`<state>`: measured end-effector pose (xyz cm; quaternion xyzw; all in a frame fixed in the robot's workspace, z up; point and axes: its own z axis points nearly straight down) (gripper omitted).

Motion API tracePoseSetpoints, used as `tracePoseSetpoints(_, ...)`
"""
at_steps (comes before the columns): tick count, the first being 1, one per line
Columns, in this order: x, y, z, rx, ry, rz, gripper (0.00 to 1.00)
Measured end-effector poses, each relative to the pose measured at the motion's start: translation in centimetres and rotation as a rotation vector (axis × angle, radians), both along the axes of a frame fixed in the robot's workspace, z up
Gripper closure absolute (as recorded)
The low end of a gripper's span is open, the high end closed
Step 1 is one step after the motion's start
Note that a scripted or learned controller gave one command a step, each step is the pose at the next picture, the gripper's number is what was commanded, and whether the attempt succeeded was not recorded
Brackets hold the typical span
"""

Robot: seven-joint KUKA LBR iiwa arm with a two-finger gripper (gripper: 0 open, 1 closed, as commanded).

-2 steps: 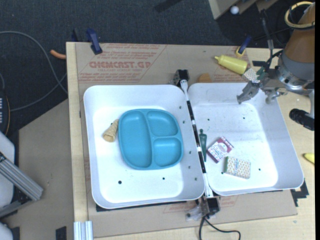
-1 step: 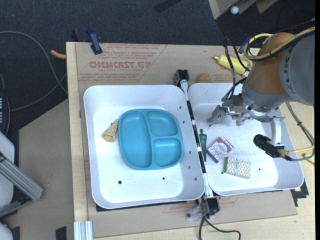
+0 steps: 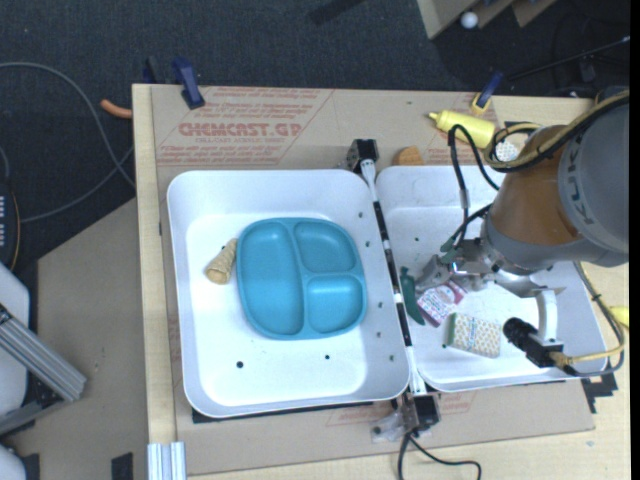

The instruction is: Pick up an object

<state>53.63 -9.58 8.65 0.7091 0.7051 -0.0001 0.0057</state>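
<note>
Two shallow white bins side by side. Left bin [image 3: 200, 368]: smooth blue divided plate [image 3: 300, 276], tan ridged cone [image 3: 222, 260] touching its left edge. Right bin [image 3: 420, 198]: pink-white packet [image 3: 438, 303], speckled pale sponge [image 3: 472, 335], green strip [image 3: 409, 299]. Grey arm [image 3: 560, 208], orange band, bends down from right; gripper [image 3: 445, 268] low just above packet, finger opening cannot tell.

Divided plate [image 3: 300, 276] lies in left bin [image 3: 200, 368], cone [image 3: 222, 260] touching plate's left edge; packets [image 3: 472, 335] in right bin [image 3: 420, 203], right of plate.
</note>
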Motion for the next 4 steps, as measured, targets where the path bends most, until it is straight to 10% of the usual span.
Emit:
tracePoseSetpoints(1, 0.0, 0.3, 0.9, 0.004, 0.003, 0.002, 1.0)
tracePoseSetpoints(2, -0.6, -4.9, 8.3, 0.007, 0.006, 0.005, 1.0)
tracePoseSetpoints(3, -0.6, -4.9, 8.3, 0.008, 0.007, 0.005, 0.0)
tracePoseSetpoints(4, -5.3, 0.0, 0.2, 0.003, -0.007, 0.005, 0.0)
